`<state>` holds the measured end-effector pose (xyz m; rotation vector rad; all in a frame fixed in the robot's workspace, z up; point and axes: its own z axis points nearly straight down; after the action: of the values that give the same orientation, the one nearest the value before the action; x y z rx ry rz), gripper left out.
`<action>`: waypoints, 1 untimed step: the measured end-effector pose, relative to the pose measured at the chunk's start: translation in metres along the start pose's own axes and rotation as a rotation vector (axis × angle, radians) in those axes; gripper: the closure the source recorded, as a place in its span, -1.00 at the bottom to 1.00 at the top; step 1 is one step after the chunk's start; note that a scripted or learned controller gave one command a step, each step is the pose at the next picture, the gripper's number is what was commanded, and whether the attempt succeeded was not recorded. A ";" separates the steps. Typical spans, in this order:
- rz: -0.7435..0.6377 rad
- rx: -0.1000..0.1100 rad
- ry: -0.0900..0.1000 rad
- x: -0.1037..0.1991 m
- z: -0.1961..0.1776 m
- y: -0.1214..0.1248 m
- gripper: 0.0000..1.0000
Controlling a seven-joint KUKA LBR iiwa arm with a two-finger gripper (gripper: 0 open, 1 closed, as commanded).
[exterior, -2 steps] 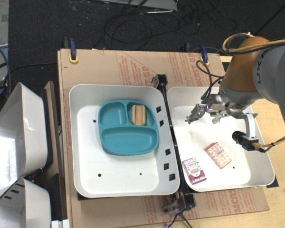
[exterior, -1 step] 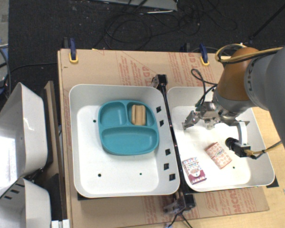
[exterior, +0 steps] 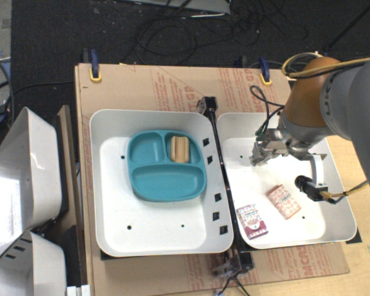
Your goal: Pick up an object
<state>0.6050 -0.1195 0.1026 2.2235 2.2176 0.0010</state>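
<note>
Claw [exterior: 259, 155] hangs over right bin [exterior: 339, 227]; teal tray [exterior: 163, 184] lies in left bin [exterior: 108, 227].

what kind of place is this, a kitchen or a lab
Most likely a robotics lab, not a kitchen: a robot arm reaches over two white bins on a cardboard-covered bench held by clamps, with loose cables on the dark floor.

Brown bench [exterior: 172, 82]; two white bins [exterior: 111, 227] [exterior: 339, 227] side by side.
</note>
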 end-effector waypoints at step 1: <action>0.000 -0.004 -0.001 -0.003 -0.044 -0.001 1.00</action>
<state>0.6036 -0.1227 0.1461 2.2215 2.2150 0.0041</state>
